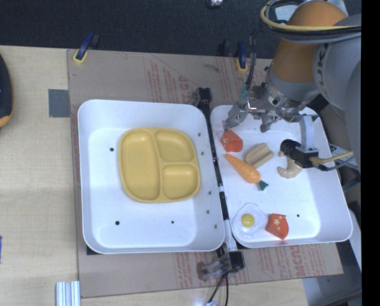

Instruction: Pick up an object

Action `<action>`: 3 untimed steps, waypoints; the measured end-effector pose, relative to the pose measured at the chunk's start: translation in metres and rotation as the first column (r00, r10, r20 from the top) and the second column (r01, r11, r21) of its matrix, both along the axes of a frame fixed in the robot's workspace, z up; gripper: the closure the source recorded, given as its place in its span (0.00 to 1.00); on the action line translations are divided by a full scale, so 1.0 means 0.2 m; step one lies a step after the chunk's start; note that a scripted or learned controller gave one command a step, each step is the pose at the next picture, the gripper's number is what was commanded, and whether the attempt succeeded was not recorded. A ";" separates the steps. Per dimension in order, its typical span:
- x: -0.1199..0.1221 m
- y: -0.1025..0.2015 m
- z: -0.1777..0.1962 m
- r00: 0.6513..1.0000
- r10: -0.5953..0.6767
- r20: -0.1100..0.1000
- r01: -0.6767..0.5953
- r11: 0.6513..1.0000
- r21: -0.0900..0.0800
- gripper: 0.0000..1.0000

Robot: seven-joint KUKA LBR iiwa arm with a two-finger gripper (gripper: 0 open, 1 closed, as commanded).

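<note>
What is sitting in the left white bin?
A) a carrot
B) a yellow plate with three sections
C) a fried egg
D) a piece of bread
B: the yellow plate with three sections lies in the left bin, while the carrot, fried egg and bread all lie in the right bin.

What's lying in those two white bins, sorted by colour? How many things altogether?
Yellow: 1, the plate
Orange or red: 3, a carrot, two red pieces
Tan: 2, a block, a curved piece
White: 1, the fried egg
Total: 7
</note>
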State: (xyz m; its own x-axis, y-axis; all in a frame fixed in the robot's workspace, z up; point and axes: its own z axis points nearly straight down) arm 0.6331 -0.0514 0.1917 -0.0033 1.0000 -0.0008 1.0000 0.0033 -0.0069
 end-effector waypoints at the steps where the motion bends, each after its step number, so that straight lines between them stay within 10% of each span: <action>1: -0.02 0.01 0.00 1.000 0.001 -0.001 -0.001 1.000 0.000 0.00; 3: 0.12 -0.20 -0.50 1.000 0.004 0.005 -0.004 1.000 -0.002 0.00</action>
